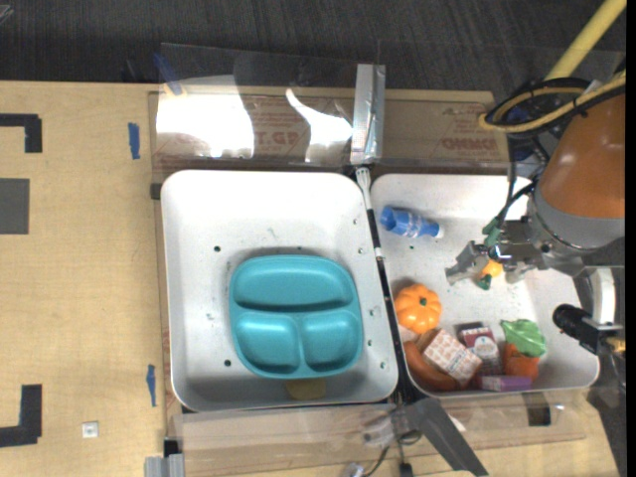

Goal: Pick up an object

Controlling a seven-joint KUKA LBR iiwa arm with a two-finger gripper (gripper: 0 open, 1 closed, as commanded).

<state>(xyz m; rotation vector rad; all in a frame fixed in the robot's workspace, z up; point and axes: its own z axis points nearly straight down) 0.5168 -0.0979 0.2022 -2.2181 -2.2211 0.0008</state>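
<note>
pumpkin (418,307) near claw (485,266), lower left

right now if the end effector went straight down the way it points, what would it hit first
Probably the bare white floor of the right-hand white plastic bin. The end effector hangs above an open patch, between the small blue plastic bottle and the orange toy pumpkin. Depth is hard to judge from this slanted view.

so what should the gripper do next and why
Probably lower straight down: the gripper hangs over bare floor of the right bin, above a small yellow-green object, well apart from the blue bottle and orange pumpkin.
</note>
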